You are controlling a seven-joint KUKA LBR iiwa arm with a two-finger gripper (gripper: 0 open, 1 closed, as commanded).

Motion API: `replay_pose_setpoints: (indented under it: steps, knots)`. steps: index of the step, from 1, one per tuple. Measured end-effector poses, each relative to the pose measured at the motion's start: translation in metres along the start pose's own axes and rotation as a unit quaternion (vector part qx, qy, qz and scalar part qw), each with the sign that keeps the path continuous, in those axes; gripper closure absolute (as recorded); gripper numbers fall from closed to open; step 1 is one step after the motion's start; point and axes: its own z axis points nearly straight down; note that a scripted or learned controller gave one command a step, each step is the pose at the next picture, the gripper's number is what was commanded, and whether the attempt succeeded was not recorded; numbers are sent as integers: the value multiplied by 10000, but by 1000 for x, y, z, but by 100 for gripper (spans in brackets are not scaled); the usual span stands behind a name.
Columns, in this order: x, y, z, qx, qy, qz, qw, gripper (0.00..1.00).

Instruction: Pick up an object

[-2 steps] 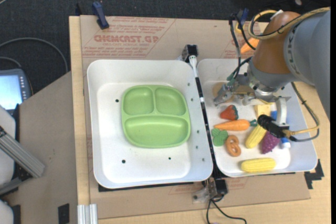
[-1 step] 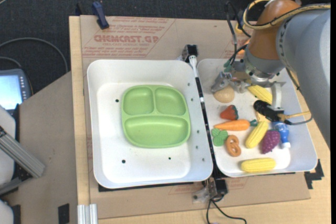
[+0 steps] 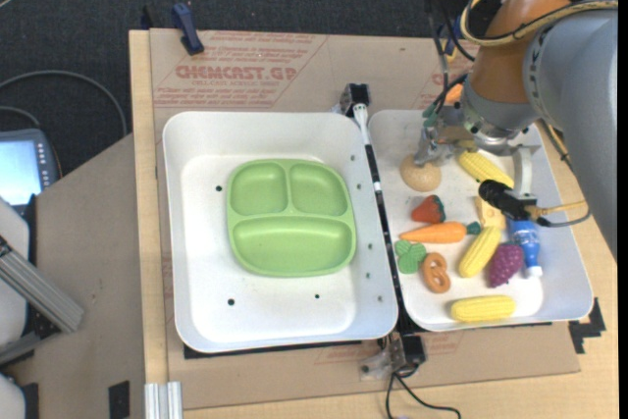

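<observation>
The right bin (image 3: pixel 564 294) holds several toy foods. My gripper (image 3: pixel 428 152) hangs at that bin's far left, right above a beige potato (image 3: pixel 422 177), touching it or nearly so. Nearer the camera lie a red strawberry (image 3: pixel 428 209), an orange carrot (image 3: pixel 435 234), a green leafy piece (image 3: pixel 409 256) and a brown pretzel (image 3: pixel 436 273). A yellow banana (image 3: pixel 484 168) lies just to the right of the gripper.
Also in the right bin are a yellow corn cob (image 3: pixel 481 309), another yellow cob (image 3: pixel 478 251), purple grapes (image 3: pixel 504 264) and a blue bottle (image 3: pixel 527 246). The left bin (image 3: pixel 186 211) holds a green divided plate (image 3: pixel 290 216). A ridge (image 3: pixel 375 201) separates the bins.
</observation>
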Motion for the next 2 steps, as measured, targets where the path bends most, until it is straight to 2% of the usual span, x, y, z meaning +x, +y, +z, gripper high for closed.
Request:
replay_pose_setpoints:
  steps: [1, 2]
  knots:
    - [25, -46, -90, 50, 21, -4, 10000, 100]
    - [24, -46, -84, 78, 18, 3, 10000, 0]
